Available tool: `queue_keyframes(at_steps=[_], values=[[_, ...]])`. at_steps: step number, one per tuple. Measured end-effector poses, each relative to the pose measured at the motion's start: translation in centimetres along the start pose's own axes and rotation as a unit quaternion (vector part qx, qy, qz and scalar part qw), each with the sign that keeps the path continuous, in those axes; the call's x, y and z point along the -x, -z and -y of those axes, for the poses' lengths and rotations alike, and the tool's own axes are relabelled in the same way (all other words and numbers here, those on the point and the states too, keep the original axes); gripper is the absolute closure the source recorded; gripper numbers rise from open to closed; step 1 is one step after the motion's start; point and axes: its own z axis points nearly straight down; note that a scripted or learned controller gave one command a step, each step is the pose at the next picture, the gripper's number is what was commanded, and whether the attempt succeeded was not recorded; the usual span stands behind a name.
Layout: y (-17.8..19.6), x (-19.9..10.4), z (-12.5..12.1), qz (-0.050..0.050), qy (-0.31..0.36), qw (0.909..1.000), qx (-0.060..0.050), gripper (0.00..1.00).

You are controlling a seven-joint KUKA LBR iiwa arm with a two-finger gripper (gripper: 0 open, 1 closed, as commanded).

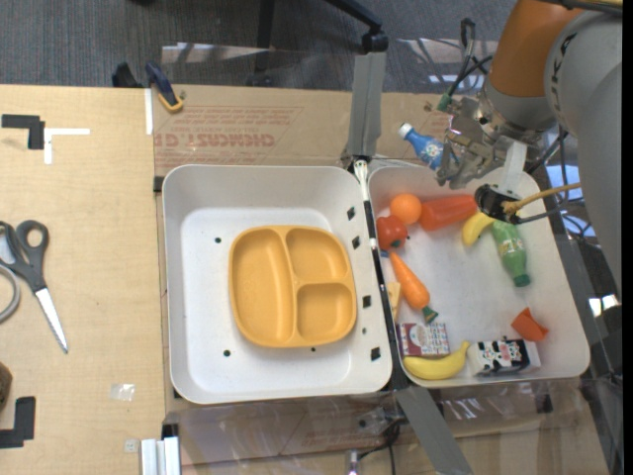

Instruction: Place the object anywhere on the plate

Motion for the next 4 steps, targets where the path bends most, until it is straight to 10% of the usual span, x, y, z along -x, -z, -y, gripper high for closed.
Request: queue_keyframes(at_steps=[1, 3, 4], values=[[-2.3, -4.1, 1.6, -0.001, 0.148, 0.9889, 0.001, 1.00], [-3.5, -14.0, 14.4, 0.000, 0.325, 0.9458, 0.001, 1.00], [0.2, -12.2, 23.1, 0.000, 0.411, 0.9118, 0.001, 1.00]])
